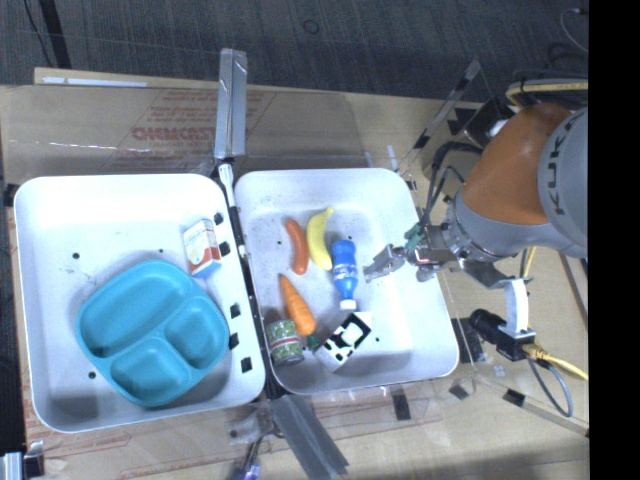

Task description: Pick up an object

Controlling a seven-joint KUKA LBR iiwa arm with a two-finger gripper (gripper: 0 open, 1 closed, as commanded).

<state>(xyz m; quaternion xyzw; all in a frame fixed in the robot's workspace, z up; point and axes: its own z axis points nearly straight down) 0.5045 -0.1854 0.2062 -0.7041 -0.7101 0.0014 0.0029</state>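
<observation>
Hand (385, 261), grip unclear, hovers beside glossy blue plastic bottle (344, 270) in smooth white bin (420, 313).

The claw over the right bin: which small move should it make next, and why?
Probably a short move left and down toward the blue bottle. The claw hangs just right of it, holds nothing visible, and the bottle is the nearest object in the right bin.

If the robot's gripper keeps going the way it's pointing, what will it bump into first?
The gripper points leftward into the right bin, and the blue bottle lies closest in that line, so it would probably meet that first. Its height above the bin is hard to judge, so it might pass over the bottle.
</observation>
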